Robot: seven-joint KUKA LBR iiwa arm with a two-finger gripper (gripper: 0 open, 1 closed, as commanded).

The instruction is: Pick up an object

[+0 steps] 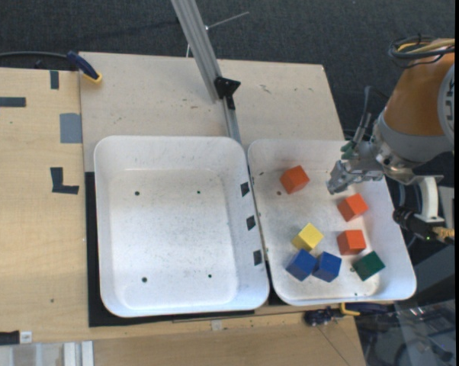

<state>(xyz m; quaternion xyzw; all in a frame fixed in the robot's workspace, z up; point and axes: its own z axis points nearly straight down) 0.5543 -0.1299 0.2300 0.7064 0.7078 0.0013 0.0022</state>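
1. Where the bench runs off the left edge, I can see grey tape marks [70, 127] cut off by the frame, and a blue and yellow clamp [85, 66] at the board's back corner.
2. The left bin [107, 166] sits beside the right bin [389, 280], rims touching.
3. In the right bin, one orange cube [294, 179] lies turned cornerwise, apart from the others; being a cube, it has no long axis.
4. Nearer the front, two blue cubes [313, 266] touch, with a yellow cube [309, 236] just behind them.
5. Two more orange cubes [352, 223] and a green cube [369, 265] lie near the right rim.
6. The gripper [345, 175] hangs over the bin's back right, just above an orange cube; I cannot tell whether its fingers are apart or together, they blur into the wrist.
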